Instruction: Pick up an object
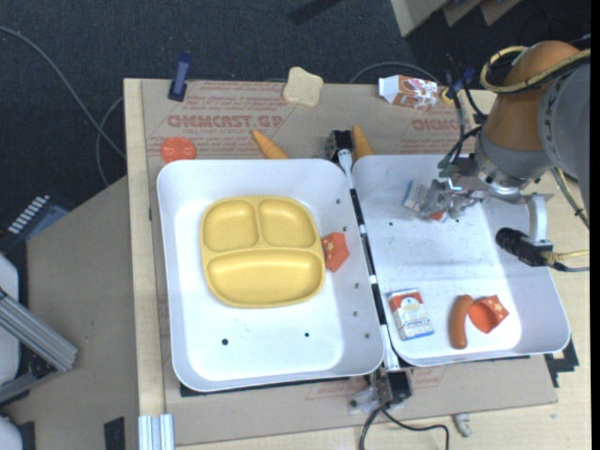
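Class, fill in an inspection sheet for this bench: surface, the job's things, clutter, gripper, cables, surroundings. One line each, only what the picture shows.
Surface: two white bins side by side, the left bin and the right bin, on a brown board.
Job's things: yellow divided tray and a small red piece in the left bin; a small carton, a sausage and a red wedge in the right bin.
Clutter: bread slice, carrot, orange disc, blue item and a milk carton on the board behind the bins.
Gripper: gripper low over the right bin's far part, by a small blue-and-red item; finger state unclear.
Cables: black cables along the arm.
Surroundings: dark carpet.
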Tool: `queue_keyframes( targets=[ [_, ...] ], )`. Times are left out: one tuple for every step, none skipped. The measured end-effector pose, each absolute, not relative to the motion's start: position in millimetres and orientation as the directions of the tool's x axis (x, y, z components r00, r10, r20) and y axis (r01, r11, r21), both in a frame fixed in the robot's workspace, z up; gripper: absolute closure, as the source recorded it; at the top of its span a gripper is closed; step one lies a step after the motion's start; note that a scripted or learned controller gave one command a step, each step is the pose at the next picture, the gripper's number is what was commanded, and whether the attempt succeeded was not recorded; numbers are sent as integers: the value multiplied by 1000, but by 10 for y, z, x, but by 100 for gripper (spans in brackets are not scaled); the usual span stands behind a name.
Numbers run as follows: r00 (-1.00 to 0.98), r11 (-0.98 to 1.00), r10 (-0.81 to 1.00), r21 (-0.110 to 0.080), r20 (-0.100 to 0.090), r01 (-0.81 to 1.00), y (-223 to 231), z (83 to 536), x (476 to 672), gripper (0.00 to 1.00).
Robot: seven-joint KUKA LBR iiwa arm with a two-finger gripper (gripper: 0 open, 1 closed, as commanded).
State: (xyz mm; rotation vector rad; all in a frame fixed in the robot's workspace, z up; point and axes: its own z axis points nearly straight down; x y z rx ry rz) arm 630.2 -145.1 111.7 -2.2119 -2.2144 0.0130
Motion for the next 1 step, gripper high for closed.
queue_keyframes(
  targets=[
    [-2,2,1000,0,2,1000,-737,1854,5810,100]
  ],
)
